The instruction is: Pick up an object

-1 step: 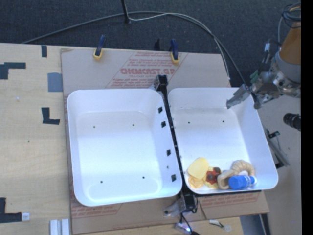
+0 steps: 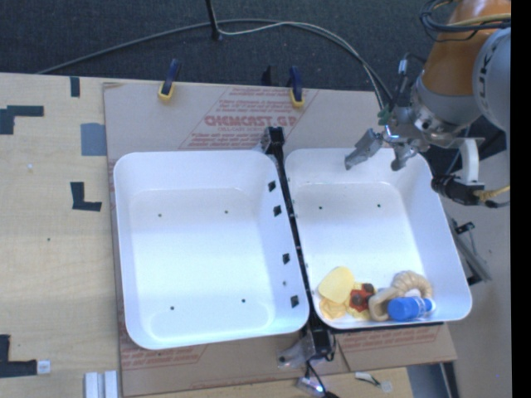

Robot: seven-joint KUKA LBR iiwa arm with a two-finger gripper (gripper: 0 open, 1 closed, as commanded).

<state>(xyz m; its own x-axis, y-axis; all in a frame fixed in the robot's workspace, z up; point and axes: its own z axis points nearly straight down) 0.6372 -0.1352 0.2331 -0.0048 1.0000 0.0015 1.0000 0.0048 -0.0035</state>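
My gripper (image 2: 380, 155) hangs over the far edge of the right bin (image 2: 365, 214), its two grey fingers spread open with nothing between them. Several small objects lie in a heap at that bin's near right corner: a yellow piece (image 2: 335, 287), a small red and dark item (image 2: 361, 298), a tan ring-shaped toy (image 2: 410, 283) and a blue bottle-like object (image 2: 406, 308). The gripper is well away from the heap, toward the back of the bin.
The left bin (image 2: 199, 247) sits beside the right one, with a black clip strip (image 2: 284, 222) along their shared wall. Both rest on a cardboard sheet (image 2: 241, 118) held by two clamps. Cables run behind the bench.
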